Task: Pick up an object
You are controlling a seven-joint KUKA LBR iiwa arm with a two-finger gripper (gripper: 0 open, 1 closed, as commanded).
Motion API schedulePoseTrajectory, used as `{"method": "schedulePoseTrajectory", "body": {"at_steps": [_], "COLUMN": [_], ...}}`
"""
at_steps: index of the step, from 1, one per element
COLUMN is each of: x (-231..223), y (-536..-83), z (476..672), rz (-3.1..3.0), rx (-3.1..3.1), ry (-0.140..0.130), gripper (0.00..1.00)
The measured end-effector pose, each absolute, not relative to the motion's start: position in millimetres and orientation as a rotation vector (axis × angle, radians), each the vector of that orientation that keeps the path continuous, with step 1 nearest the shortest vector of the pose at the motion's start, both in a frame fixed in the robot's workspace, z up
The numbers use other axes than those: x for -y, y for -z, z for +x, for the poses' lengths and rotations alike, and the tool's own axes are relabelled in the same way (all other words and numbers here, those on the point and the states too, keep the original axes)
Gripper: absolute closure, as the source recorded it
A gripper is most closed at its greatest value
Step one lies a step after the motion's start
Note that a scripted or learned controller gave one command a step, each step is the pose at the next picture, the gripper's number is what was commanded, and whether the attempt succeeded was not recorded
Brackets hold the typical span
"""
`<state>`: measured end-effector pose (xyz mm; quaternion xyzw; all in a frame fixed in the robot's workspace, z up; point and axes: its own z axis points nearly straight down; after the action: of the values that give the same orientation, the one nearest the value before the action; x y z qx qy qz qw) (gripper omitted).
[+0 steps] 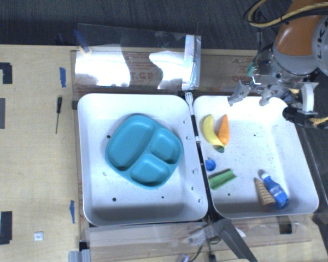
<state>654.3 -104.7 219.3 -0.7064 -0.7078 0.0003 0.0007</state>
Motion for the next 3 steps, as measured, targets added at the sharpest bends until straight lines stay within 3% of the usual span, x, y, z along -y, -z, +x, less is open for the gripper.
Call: {"method": "schedulePoseTrajectory", "body": {"at_steps": [1, 2, 3], "x": [57.7, 108.1, 116.7], "y": [-199.9, -88.5, -146.5], "z": [649.2, 663.2, 655.7], "rz": [-1.955, -1.924, -1.567], "rx": [2.456, 2.492, 2.732], "ry": [-0.001, 0.006, 0.004], "gripper": [0.00, 0.00, 0.00]}}
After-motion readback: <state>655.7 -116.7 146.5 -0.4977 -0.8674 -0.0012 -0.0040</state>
